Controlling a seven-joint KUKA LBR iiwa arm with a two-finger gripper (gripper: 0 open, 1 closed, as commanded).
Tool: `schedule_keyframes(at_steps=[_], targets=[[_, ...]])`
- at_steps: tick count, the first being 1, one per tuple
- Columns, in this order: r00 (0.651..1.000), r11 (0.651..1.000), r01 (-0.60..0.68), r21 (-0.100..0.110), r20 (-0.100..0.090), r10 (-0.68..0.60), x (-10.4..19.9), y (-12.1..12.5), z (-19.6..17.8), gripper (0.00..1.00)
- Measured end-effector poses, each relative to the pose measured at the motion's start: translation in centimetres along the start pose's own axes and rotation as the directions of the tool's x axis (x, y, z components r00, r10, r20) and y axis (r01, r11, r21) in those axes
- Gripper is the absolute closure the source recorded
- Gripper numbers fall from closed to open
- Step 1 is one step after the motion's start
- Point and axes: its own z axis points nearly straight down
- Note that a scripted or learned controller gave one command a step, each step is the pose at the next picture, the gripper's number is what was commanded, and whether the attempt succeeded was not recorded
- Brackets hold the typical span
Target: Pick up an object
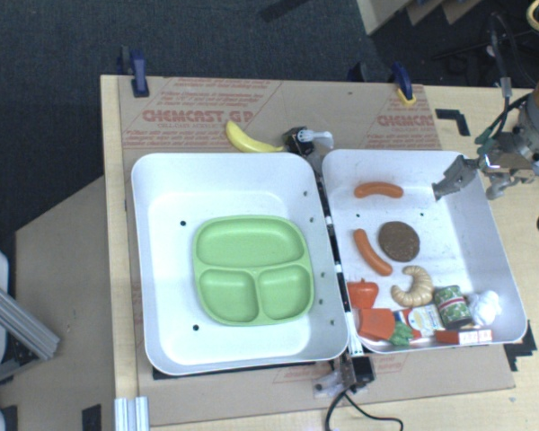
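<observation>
Now | arm [530, 142] above right bin's [485, 232] far-right corner | jaws' state: cannot tell

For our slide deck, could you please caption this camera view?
Gripper poised over right bin of toy food; green tray in left bin.

One fixed overhead camera looks down aslant on both bins [162, 187].

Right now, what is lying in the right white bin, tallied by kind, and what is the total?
Orange-red toy sausages: 2
Round brown patty: 1
Tan toy croissant: 1
Red toy pepper: 1
Flat red-orange block: 1
Small green-labelled can: 1
Remaining small items at the bin's lower edge: too jumbled to count
Total clearly countable: 7
</observation>
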Motion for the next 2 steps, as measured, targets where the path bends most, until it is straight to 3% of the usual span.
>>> schedule_keyframes(at_steps=[1, 2], targets=[[1.0, 1.0, 0.003, 0.008, -0.003, -0.003, 4.1, -0.1, 18.5, 0.0], [1.0, 1.0, -0.001, -0.004, 0.001, 0.001, 3.8, 0.2, 16.6, 1.0]])
